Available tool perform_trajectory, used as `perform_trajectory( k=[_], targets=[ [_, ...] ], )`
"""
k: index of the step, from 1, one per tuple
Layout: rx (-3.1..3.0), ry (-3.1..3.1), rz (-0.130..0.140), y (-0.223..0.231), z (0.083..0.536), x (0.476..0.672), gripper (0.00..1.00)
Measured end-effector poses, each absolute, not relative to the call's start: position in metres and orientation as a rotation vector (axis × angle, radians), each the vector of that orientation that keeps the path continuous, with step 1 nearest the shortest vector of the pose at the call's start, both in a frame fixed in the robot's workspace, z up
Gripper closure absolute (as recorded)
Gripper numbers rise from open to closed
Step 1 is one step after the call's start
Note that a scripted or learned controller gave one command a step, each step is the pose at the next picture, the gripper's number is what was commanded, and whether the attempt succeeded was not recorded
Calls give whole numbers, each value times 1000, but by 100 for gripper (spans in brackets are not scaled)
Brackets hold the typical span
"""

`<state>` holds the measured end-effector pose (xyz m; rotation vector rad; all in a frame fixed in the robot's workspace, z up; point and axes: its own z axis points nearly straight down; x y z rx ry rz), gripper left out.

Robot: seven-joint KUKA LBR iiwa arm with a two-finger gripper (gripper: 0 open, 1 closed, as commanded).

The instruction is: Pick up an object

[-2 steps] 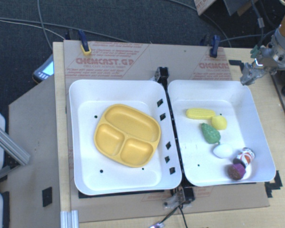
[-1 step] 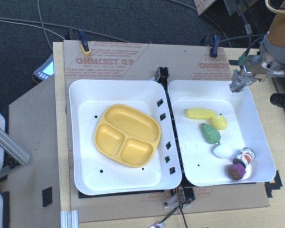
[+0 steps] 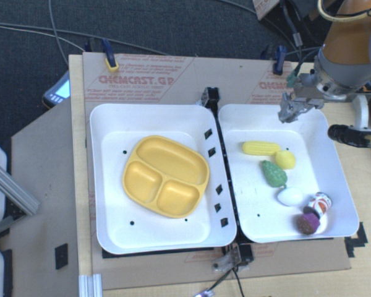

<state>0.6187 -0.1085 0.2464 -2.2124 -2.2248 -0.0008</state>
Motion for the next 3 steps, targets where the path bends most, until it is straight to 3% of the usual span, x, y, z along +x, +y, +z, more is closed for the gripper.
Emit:
perform_trajectory(
  k=[2,3],
  targets=[
    [-2212,-2223,3,-10,220,581,100],
    [-2211,-2225,0,42,231,556,100]
  ],
)
